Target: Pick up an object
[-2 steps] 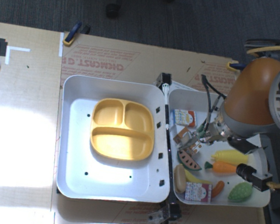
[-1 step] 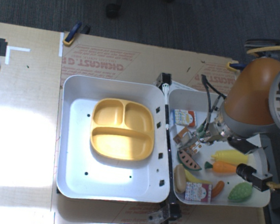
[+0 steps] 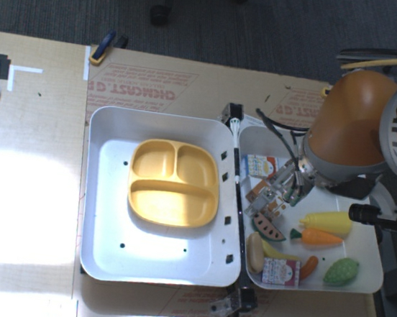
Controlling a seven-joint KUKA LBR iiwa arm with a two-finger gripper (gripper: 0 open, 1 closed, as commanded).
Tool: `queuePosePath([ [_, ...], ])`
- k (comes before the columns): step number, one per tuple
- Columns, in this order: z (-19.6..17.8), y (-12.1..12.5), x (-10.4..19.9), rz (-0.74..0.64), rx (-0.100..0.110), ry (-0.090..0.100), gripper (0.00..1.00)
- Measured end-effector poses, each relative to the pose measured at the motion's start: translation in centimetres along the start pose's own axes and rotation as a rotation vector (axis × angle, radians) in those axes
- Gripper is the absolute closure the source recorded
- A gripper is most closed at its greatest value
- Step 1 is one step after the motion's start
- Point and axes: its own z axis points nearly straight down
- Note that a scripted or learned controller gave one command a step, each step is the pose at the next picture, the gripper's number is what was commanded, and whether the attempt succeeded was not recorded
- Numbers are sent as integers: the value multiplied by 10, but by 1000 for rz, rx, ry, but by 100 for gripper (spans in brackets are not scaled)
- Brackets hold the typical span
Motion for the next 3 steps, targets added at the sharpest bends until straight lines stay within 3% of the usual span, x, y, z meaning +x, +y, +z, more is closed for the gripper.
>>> queuePosePath([
  [3,0,0,0,0,0,0,0],
])
